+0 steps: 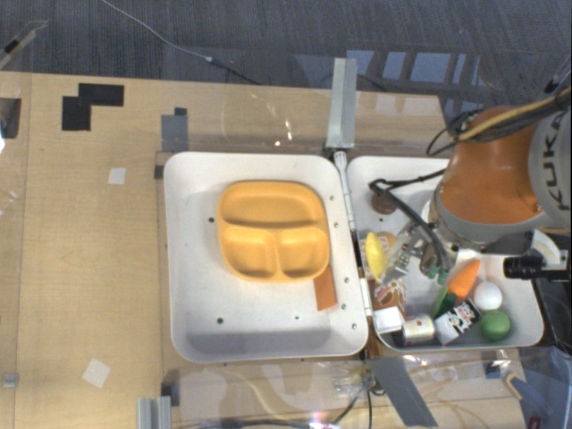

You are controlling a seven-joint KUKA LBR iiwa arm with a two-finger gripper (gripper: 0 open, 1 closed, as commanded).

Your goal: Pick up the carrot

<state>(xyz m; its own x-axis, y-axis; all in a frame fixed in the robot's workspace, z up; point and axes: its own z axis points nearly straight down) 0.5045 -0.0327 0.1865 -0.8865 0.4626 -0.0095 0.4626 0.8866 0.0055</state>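
The carrot is orange with a green leafy end. It lies slanted in the right bin, near that bin's front. The grey arm with its orange band hangs over the right bin. Its metal gripper is low in the bin's left-middle part, just left of the carrot and right of a yellow fruit. Nothing can be made out between its fingers, and the carrot rests apart from it.
The left bin holds a yellow divided plate and a brown block. Around the carrot lie a white egg, a green ball, a black-and-white bottle, a small can and a white cube.
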